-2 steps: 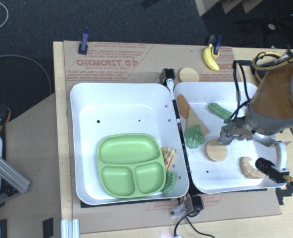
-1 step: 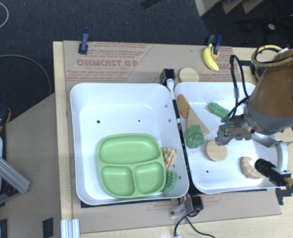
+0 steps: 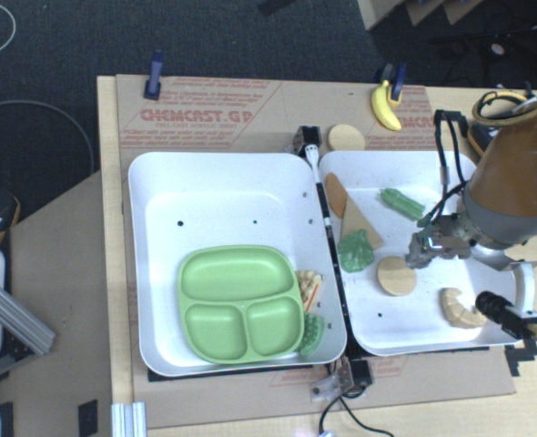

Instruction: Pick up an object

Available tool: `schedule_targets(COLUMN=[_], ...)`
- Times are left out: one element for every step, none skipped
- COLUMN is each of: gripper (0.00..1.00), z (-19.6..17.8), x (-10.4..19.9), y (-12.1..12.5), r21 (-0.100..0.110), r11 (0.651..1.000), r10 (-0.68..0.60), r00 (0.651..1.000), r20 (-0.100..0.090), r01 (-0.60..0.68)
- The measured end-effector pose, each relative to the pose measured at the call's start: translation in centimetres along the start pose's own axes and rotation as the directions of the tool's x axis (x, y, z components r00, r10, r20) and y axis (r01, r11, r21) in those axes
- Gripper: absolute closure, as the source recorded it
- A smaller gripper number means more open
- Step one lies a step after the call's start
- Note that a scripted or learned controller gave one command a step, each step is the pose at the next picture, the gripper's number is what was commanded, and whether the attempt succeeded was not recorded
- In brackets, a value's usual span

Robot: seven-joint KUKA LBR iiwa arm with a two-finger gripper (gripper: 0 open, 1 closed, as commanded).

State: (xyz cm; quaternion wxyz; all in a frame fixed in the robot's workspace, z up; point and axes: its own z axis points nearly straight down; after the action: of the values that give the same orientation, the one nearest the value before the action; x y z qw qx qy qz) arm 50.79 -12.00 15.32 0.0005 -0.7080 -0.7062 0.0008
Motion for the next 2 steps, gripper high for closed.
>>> schedule_targets(gripper=[1.00,1.00], z=[6.2,-3.7], x=[2.0,10.0], y=[1.1,0.0], r21=[-0.009,-0.011], r11=[1.000,1.000], r10=[-0.004,-0.012], r00=[1.000,1.000], r20=[-0.001,-0.003], r01=[0.004,0.012])
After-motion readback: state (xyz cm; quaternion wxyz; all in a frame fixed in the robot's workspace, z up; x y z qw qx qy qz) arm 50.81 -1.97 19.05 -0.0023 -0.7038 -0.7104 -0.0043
